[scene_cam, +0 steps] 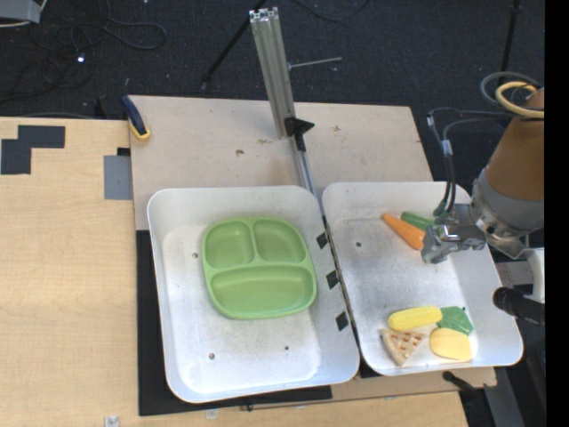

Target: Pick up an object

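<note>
Because the camera looks down at a slant, the nearest things are the toy foods bunched in the near corner of the right bin [373,345]: a yellow corn cob [414,318] lying across, a wedge of pizza [402,345] just below it, a yellow lemon-like piece [452,343] beside that, and a green leafy piece [457,317] tucked behind; they touch or nearly touch one another, which would make a clean grasp there awkward. Beside them, the left bin [178,238] holds a green divided plate [260,266], lying flat near its middle with nothing in its three compartments. Farther back in the right bin lies an orange carrot [404,230] with a green top, set apart from the cluster and so the likeliest target for a pick. The gripper [437,243] sits low, right at the carrot's leafy end, the arm [516,167] reaching in over the bin's far side; whether the jaws are open or closed cannot be told from this angle, and nothing is clearly between them. Beyond both bins the counter [213,140] carries an upright metal post [272,69].
</note>
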